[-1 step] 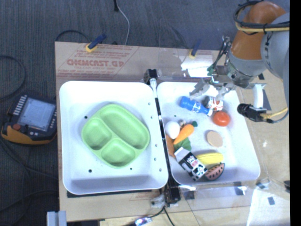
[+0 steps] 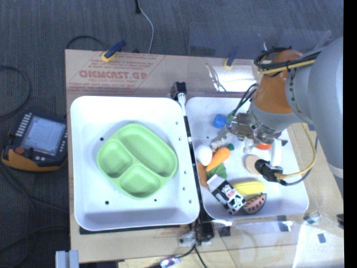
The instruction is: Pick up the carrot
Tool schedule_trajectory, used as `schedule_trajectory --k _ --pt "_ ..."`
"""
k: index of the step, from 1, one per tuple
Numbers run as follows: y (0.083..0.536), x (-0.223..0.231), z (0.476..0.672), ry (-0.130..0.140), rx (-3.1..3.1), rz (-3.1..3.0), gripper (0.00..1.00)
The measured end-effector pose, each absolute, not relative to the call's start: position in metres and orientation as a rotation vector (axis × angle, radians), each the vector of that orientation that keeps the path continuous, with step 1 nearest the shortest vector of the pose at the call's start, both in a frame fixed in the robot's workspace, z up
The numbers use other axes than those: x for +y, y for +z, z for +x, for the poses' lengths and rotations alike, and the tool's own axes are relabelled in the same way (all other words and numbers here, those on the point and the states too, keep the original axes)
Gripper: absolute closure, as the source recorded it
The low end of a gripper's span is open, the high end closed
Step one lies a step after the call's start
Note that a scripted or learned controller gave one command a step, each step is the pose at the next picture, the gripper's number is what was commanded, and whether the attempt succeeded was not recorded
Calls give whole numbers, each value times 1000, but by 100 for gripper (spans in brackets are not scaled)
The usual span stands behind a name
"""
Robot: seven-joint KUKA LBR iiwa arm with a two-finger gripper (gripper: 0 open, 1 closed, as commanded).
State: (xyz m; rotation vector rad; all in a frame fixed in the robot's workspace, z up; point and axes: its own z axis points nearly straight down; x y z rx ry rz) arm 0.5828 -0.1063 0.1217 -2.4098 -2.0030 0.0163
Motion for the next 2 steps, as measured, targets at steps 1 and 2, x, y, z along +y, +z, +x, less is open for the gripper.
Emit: schedule_trajectory --k 1,2 --pt "91 -107 542 -16 -1879 -2533 0" --pt "101 -108 542 -14 -1880 -2533 100"
